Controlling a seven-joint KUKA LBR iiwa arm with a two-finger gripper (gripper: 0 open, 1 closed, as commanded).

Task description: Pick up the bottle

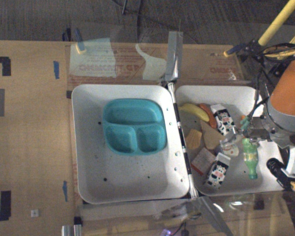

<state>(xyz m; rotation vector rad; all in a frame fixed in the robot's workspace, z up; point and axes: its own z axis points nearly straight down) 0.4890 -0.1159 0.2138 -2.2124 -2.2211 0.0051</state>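
Cardboard-topped bench [29, 132] carries two white bins: the left bin [88, 181] holds one teal divided tray [134, 126]; the right bin [236, 93] holds two cow-print cartons [216, 171], one banana [195, 112] and one green bottle [250, 158], lying by the gripper [234, 140], whose finger spread I cannot tell.

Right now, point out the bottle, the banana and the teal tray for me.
bottle [250, 157], camera view, middle of its green body.
banana [195, 111], camera view, middle of its yellow curve.
teal tray [132, 111], camera view, floor of its large upper compartment.
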